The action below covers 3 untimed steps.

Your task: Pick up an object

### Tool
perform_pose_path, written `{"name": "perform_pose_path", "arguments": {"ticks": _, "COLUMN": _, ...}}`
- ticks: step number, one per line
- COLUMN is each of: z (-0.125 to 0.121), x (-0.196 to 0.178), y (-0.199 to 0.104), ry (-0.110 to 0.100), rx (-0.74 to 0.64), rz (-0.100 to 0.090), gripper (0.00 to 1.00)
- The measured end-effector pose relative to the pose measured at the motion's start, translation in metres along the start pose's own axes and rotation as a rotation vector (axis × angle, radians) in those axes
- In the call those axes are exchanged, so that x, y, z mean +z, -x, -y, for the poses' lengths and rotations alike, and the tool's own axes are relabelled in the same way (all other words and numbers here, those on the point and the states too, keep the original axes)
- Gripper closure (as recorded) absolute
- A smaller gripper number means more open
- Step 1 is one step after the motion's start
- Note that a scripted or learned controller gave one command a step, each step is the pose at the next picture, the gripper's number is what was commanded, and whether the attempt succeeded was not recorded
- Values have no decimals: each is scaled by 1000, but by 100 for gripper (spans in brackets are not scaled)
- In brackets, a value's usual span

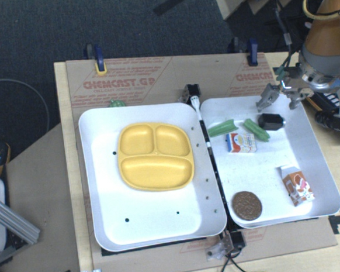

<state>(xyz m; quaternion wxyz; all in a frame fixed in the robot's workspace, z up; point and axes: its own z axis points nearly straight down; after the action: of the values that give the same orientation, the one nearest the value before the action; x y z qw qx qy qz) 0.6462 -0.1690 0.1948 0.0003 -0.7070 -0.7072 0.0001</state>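
Camera view: right bin near edge holds brown disc, carton. Mid-bin: small box, two green pods, black piece. Gripper above far rim, fingers spread, nothing between; black piece just below. Left bin holds yellow tray.

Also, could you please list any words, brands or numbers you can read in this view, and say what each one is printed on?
"CHEMCAST G.P", in red, on the brown board under the bins, at its far left.
A second red print of the same kind at the board's far right, partly hidden and too blurred to read surely.
Small white packet in the right bin: printing too small to read.
Brown and white packet in the right bin: printing too small to read.
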Motion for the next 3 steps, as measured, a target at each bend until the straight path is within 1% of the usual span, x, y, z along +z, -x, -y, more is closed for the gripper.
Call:
{"name": "perform_pose_path", "arguments": {"ticks": 1, "z": -1, "x": -11, "y": 0, "ry": 4, "rx": -1, "rz": 1, "gripper": 100}}
{"name": "perform_pose_path", "arguments": {"ticks": 2, "z": 41, "x": -150, "y": -23, "ry": 12, "rx": -2, "rz": 3, "gripper": 100}}
{"name": "perform_pose_path", "arguments": {"ticks": 3, "z": 66, "x": -111, "y": -84, "ry": -4, "rx": -4, "rz": -2, "gripper": 100}}
